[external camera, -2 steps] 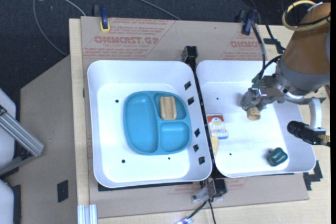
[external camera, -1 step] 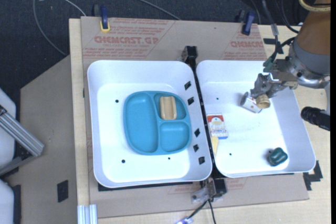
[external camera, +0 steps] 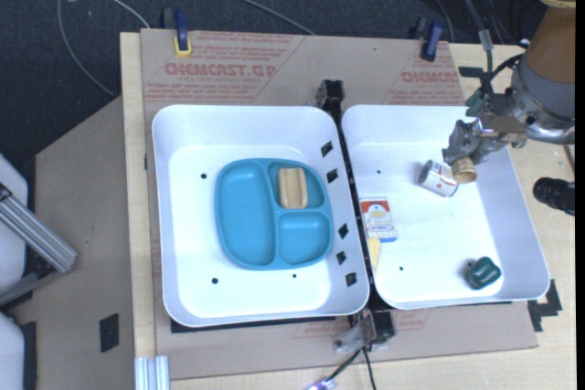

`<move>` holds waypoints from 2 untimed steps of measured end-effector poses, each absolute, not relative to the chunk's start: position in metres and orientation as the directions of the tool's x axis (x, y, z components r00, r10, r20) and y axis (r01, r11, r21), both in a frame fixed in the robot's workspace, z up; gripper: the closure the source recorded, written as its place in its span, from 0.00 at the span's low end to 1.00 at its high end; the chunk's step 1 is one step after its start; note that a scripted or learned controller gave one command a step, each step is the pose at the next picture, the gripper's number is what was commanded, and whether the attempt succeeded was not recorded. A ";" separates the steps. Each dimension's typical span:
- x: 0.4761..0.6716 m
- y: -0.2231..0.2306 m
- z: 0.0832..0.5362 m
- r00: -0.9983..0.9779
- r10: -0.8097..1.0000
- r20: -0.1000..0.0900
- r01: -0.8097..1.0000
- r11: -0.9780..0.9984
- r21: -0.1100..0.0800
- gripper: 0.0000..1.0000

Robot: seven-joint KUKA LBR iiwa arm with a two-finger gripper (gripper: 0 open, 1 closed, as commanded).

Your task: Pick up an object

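My gripper [external camera: 462, 158] hangs over the upper middle of the right bin [external camera: 512, 224], reaching in from the right. Right beneath and beside it lies a small white and grey can-like object [external camera: 439, 179], tipped on its side; whether the gripper touches it is unclear. A small red and white packet [external camera: 377, 220] lies at the right bin's left wall. A dark green lump [external camera: 483, 272] sits near that bin's front right corner.
The left bin [external camera: 183, 196] holds a blue divided plate [external camera: 247, 215] with a tan block [external camera: 292, 187] in its upper right compartment. Black clips line the wall between the bins [external camera: 345, 196]. Cables trail behind the bench.
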State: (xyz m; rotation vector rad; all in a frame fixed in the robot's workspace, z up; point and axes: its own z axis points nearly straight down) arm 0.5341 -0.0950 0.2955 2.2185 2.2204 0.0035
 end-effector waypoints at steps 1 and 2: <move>0.522 -0.043 0.277 -0.005 1.000 0.003 1.000 0.005 -0.004 1.00; 0.530 0.014 0.267 -0.006 1.000 0.003 1.000 0.006 -0.003 1.00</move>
